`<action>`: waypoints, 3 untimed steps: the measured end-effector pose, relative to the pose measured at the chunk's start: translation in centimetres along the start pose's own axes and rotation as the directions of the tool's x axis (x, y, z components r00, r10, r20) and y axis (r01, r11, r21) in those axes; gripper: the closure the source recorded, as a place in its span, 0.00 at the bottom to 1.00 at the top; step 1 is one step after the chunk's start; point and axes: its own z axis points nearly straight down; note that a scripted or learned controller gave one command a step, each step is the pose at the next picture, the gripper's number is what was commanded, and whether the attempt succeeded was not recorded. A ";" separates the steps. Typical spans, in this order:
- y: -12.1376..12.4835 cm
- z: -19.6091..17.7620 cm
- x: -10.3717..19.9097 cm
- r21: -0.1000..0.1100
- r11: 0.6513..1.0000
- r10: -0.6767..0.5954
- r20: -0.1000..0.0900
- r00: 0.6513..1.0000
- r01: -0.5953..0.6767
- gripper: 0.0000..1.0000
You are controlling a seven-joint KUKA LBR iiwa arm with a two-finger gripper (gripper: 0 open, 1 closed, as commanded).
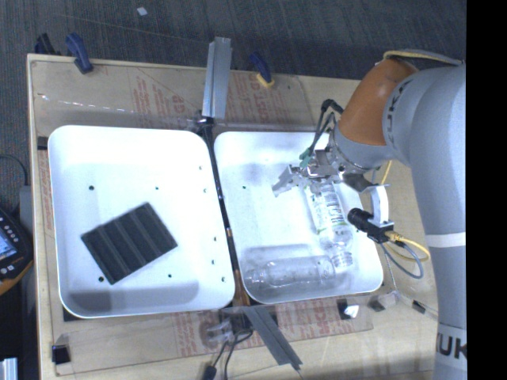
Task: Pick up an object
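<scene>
Two shallow white bins sit side by side on the wooden surface (119, 81). The left bin (71, 153) holds a dark ribbed panel (129, 241), lying flat and turned at an angle toward the near left part of the bin. The right bin (253, 212) holds two clear plastic bottles: one bottle (330, 216) lies lengthwise along the bin's right side, and a second bottle (289, 271) lies crosswise along the near wall, its right end close to the lower end of the first. The grey arm (432, 133), with its orange band (368, 105), reaches in from the right, and the hand (310, 171) hangs over the far end of the lengthwise bottle, in the upper right part of the right bin. Whether the hand is wide, narrow or gripping the bottle cannot be told, since its tips blur into the clear plastic there. Blue clamps (79, 52) grip the far edge of the surface.
</scene>
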 end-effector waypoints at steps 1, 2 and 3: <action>1.3 -10.6 -0.3 -0.004 0.995 -0.103 0.002 0.995 0.103 0.00; 2.4 -4.7 -0.1 -0.001 0.987 -0.159 0.000 0.987 0.159 0.00; -0.8 -0.5 0.0 -0.001 0.984 -0.180 0.000 0.984 0.180 0.00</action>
